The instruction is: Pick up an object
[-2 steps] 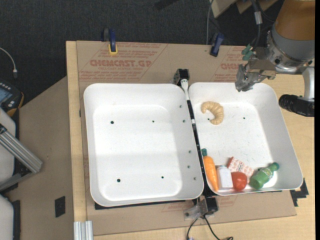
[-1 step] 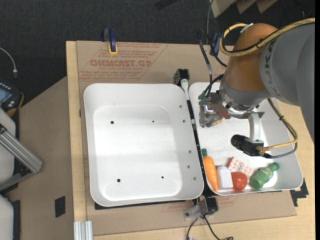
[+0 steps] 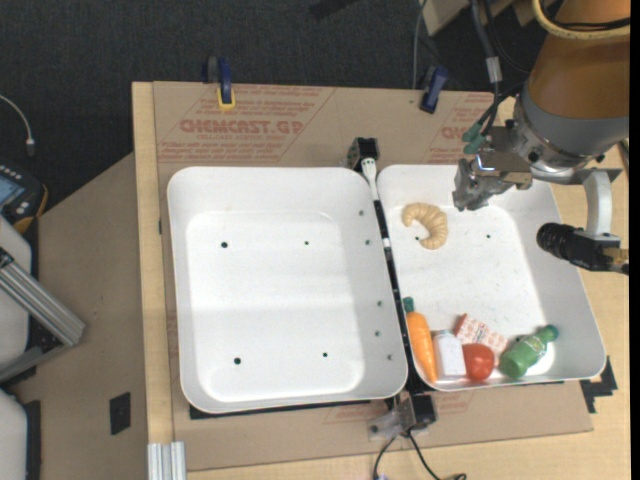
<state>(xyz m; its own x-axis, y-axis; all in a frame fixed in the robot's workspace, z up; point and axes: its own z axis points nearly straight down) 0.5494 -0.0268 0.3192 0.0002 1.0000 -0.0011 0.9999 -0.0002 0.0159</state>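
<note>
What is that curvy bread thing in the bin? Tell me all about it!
It looks like a croissant, probably a toy one. It is pale golden-tan, curved like a crescent, with ridged segments along its back and ends pointing down and left. It lies flat on the floor of the right bin, in the far part near the divider, alone, touching nothing else. The gripper hangs just to its right, not on it.

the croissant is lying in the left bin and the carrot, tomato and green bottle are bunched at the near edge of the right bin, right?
Not quite. The croissant lies in the right bin, not the left, as the camera view shows. The rest holds: the carrot, tomato and green bottle are bunched at that bin's near edge.
</note>
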